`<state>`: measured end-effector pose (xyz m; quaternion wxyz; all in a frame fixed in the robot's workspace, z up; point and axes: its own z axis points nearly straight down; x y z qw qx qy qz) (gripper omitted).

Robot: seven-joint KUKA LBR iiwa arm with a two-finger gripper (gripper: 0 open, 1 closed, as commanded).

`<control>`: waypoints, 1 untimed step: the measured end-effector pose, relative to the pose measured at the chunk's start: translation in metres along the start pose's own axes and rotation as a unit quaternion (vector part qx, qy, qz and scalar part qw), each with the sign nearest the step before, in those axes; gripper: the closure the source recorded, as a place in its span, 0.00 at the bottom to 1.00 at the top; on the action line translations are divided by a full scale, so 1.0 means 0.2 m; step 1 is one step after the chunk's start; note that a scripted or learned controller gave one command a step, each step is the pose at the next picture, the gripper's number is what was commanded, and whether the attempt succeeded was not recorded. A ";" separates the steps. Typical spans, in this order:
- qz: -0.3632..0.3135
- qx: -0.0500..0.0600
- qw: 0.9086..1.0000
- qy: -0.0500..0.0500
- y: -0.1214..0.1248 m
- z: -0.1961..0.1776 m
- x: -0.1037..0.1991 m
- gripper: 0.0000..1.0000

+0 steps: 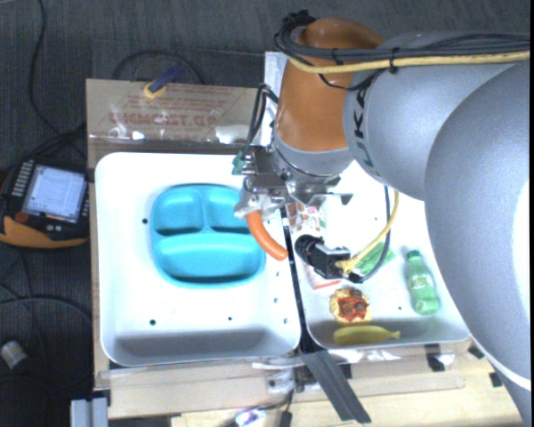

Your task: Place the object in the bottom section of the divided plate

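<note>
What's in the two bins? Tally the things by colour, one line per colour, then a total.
Blue: 1, the divided plate
Orange: 1, the carrot-like piece at the gripper
Green: 2, the bottle and the pod-like piece
Yellow: 1, the banana
Red and yellow: 1, the pizza-like piece
Total: 6

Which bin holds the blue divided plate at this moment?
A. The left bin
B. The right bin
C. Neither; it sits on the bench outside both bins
A. The blue divided plate lies in the left bin, while the green bottle, the yellow banana and the other small items lie in the right bin.
</note>
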<state>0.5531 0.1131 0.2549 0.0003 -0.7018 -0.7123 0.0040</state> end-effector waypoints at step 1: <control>0.000 0.000 1.000 0.000 0.00 0.00 0.00 0.00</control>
